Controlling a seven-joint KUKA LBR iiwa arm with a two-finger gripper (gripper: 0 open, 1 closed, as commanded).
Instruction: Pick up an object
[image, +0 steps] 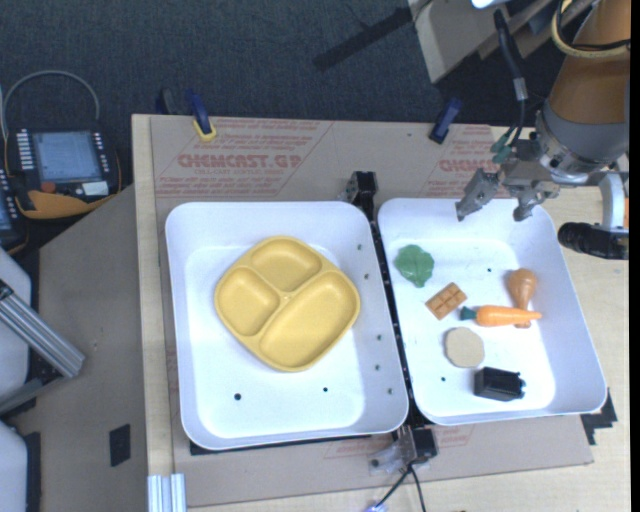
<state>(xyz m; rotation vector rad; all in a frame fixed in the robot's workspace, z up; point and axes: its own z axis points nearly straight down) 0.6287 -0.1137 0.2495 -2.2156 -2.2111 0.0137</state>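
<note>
While I am watching from above, the tool (497, 201) is hanging open and gripping nothing at the right bin's (575, 385) twelve o'clock edge. From the bin's centre, I am seeing a green broccoli (414, 263) at ten o'clock, a carrot (503, 316) at three and a black block (498, 383) at five. A yellow divided plate (288, 302) is lying in the left bin (200, 395).
</note>
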